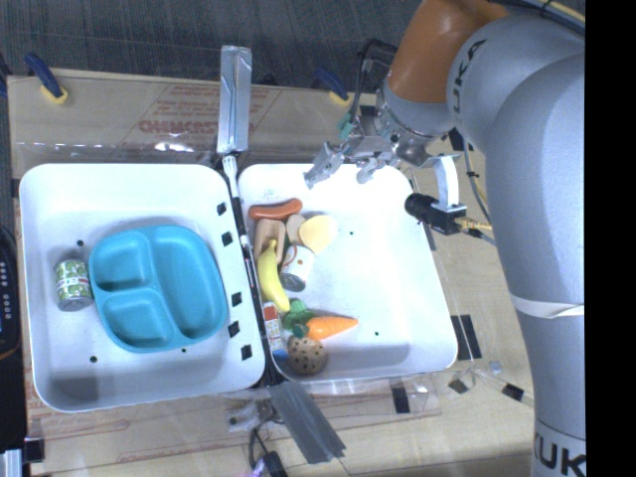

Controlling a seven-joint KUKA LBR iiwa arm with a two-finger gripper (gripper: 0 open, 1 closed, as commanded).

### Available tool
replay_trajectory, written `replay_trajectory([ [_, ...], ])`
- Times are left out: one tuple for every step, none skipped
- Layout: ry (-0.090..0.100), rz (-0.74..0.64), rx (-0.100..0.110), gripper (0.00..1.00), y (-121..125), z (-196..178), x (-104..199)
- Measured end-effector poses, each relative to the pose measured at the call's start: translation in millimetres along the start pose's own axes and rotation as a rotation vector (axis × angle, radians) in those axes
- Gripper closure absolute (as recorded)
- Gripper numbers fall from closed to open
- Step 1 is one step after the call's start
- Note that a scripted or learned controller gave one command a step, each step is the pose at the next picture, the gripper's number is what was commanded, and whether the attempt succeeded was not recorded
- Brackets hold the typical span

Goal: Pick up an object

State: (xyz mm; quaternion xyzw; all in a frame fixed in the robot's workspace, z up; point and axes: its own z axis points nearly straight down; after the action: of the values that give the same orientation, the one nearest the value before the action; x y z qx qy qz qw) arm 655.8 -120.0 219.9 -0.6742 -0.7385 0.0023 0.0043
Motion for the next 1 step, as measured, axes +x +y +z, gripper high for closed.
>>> replay_trajectory([
  [-0.004,0.011,-0.011,0.0,-3.2,127.7,0.4],
])
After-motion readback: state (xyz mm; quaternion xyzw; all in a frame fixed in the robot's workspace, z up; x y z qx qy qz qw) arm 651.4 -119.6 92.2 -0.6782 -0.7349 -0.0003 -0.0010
